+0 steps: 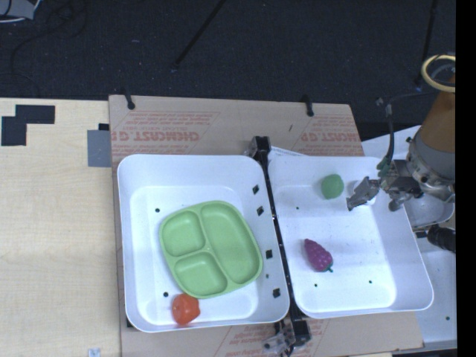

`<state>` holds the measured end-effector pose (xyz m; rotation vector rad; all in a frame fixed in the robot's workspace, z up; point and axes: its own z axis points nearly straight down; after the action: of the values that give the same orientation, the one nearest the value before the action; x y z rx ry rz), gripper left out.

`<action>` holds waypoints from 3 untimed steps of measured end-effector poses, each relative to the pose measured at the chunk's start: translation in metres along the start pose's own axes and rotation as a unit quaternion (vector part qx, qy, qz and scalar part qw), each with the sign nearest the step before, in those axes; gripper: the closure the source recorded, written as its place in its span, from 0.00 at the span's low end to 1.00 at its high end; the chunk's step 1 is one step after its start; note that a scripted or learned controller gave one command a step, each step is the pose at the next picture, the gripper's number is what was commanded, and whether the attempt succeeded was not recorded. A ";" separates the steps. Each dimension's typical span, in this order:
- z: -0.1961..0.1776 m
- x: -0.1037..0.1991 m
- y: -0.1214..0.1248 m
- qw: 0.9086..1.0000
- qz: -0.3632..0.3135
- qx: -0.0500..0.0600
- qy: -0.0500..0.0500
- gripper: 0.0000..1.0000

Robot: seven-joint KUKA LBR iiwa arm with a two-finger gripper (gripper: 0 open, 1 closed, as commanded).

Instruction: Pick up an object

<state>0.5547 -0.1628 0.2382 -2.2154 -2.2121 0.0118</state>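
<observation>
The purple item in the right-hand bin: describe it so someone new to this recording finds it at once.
Take the right bin of the two white ones. Near its middle, toward the divider, lies a small purple berry-shaped toy, below the green ball and left of the gripper. It is the one dark purple, bumpy-looking piece in that bin; its neighbour is round and green.

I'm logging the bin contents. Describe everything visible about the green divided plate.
The green divided plate is pale green, plastic-looking, rounded, with three compartments: two toward the far side and one nearer the camera. It lies flat, turned at an angle, on the floor of the left bin. A small orange-red object sits just past its near edge; whether they touch is unclear.
</observation>
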 end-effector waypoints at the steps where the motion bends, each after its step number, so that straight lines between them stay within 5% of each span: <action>1: -0.006 0.000 0.002 1.000 -0.001 -0.006 -0.001 0.00; 3: 0.120 0.002 0.006 1.000 -0.001 -0.002 0.000 0.00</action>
<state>0.5590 -0.1608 0.1180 -2.2160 -2.2159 0.0065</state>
